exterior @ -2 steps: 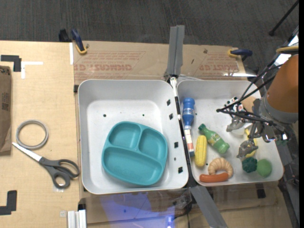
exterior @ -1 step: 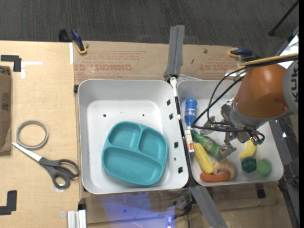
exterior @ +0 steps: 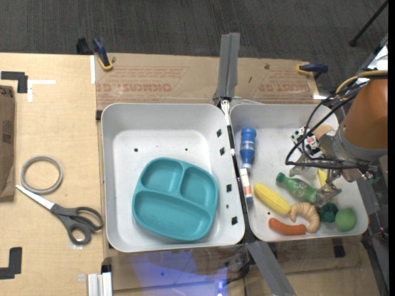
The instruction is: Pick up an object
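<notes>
While hand [exterior: 329,187] grip unclear | green bottle [exterior: 297,188] lies diagonal, cap pointing upper-left

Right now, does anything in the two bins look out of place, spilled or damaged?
Nothing looks spilled or broken. The toy food, namely the corn, croissant, sausage and green bottle, lies crowded in the right bin's near corner under the gripper. The teal plate sits flat in the left bin.
</notes>
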Available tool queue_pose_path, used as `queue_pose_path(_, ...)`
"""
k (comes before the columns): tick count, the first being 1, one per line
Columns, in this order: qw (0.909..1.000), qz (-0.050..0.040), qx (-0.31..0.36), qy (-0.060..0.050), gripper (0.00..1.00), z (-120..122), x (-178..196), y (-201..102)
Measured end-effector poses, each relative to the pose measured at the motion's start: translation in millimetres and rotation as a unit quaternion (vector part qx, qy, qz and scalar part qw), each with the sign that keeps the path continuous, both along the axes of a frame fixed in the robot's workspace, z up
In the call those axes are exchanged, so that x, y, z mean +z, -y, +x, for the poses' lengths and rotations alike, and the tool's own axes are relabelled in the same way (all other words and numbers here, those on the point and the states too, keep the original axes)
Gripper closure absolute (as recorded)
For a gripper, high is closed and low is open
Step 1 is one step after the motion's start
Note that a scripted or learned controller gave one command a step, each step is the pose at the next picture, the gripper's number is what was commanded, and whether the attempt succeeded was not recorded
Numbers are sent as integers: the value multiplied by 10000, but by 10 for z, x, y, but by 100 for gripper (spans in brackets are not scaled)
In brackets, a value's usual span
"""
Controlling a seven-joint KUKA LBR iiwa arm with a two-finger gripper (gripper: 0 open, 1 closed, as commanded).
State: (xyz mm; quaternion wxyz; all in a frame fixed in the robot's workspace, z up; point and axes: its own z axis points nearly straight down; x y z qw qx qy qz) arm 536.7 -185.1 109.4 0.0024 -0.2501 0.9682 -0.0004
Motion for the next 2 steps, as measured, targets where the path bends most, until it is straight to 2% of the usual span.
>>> queue_pose_path(1,9996,6,-283,-11,0,-394,-174,104)
queue_pose_path(2,9996,9,-280,-12,0,-472,-175,-371)
